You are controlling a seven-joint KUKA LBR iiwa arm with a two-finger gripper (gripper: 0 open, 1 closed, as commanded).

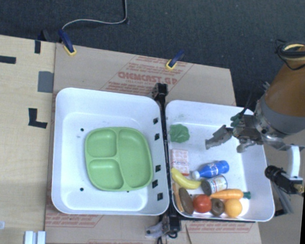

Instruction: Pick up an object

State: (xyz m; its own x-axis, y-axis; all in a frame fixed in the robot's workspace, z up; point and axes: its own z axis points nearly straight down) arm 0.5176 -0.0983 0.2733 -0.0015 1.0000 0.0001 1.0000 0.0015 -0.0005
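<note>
My gripper (231, 142) hangs over the right bin (256, 162), above its bare middle, fingers spread open with nothing between them. Below it, near the bin's front, lie a blue bottle (213, 169), a small can (215, 184), a banana (184, 180), a carrot (227, 194), a tomato (202, 203), an orange fruit (233, 207) and a brown piece (185, 201). A green leafy item (179, 132) sits at the bin's left, and a small printed packet (179, 160) lies below it.
The left bin (65, 137) holds a green divided plate (119, 159). A black divider clip (160, 91) stands between the bins at the back. Both bins rest on a cardboard sheet (109, 71). The arm's orange and grey body (292, 94) is at the right.
</note>
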